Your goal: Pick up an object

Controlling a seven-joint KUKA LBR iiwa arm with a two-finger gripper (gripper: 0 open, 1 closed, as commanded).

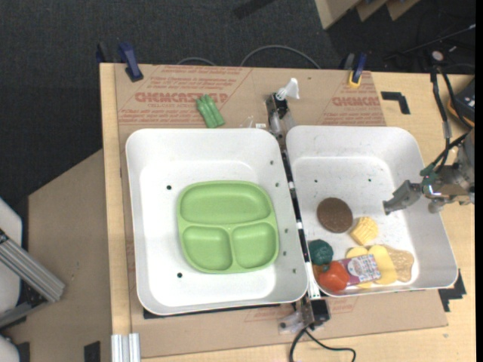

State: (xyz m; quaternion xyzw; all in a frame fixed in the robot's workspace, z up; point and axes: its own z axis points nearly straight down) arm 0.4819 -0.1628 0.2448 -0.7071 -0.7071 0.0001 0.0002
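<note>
Camera view: the end effector (400,200) hangs over the right bin (355,145) near its right wall, holding nothing; how far it is open cannot be told. The brown disc (334,214), mid-bin and apart from the toy food at the near edge, looks light, stiff and flat, best gripped across its rim. The left bin (151,202) holds a green divided tray (226,226); the worktop (241,85) is printed cardboard over dark carpet.

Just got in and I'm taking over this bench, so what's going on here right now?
A robot arm reaches in from the right, with its tool over the right bin, near the right wall. It holds nothing visible. The things to pick lie bunched in that bin's near corner: a brown disc, a yellow piece, a green item, a red item and a labelled packet. The left bin has a green divided tray.
</note>
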